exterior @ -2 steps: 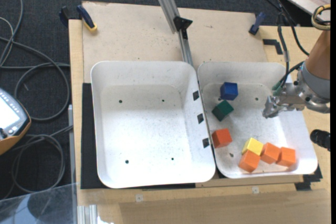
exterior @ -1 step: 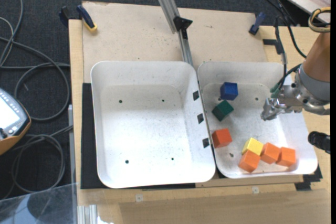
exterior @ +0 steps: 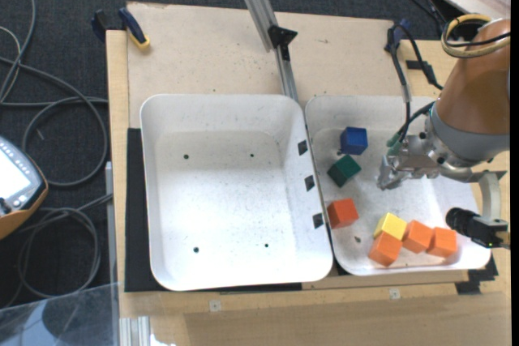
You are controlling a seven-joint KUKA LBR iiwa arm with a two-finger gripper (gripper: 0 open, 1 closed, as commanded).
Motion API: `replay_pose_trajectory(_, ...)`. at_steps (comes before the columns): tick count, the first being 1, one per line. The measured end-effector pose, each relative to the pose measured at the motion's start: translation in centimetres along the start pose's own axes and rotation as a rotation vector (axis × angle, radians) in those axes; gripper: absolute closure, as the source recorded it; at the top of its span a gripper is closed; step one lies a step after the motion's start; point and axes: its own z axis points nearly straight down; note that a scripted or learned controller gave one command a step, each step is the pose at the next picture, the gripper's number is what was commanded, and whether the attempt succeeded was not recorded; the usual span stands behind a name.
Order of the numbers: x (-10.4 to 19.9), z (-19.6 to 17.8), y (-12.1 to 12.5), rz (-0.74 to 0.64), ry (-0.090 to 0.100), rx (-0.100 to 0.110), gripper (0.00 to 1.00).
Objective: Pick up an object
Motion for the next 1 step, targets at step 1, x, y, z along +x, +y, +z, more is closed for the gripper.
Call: replay_pose_trajectory(1,5.36,-0.27,-0.48,-0.002,0.001,0.0,1.0)
